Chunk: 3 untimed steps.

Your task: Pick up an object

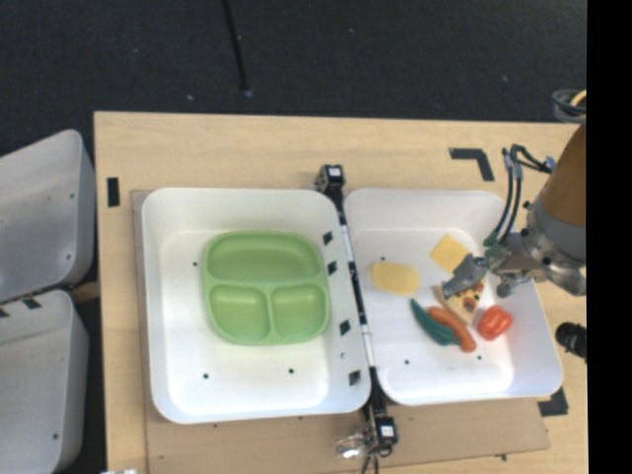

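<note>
text: none legible | labels: none | brands: none | numbers: none | signs: none readable anywhere

Right bin (pixel 395 383): pale yellow oval piece (pixel 396 278) lies flat near the divider. Yellow square block (pixel 449 253) further back, tilted. Green pod-shaped piece (pixel 431 324) lies slantwise, touching an orange carrot-like piece (pixel 452 328). Red tomato-like piece (pixel 493 322) just beside them.

Wooden bench (pixel 247 151) on dark, perhaps carpeted floor (pixel 296 38)
</note>
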Each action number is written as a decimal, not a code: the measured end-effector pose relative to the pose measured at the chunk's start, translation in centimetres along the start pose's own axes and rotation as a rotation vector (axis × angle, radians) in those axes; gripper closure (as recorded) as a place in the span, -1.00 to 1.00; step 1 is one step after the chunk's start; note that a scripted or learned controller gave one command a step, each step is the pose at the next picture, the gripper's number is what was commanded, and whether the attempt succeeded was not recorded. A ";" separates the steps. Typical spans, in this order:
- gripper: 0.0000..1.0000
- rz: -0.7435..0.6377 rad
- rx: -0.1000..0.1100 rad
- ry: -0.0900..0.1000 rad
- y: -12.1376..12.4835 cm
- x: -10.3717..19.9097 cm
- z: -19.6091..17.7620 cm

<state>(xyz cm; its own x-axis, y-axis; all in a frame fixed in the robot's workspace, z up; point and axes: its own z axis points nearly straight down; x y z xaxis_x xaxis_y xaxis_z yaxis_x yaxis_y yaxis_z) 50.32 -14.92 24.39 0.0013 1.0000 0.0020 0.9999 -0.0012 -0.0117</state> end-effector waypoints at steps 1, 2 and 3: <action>-1.00 -0.003 -0.013 -0.003 0.2 0.0 -0.6; -1.00 -0.001 -0.008 -0.003 0.5 -0.1 3.6; -1.00 0.002 -0.009 -0.002 0.9 0.8 8.6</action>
<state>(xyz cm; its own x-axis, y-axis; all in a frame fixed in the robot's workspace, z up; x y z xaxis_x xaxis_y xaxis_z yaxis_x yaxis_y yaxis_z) 51.13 -14.15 15.76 0.0033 1.0000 -0.0002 1.0000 -0.0033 -0.0029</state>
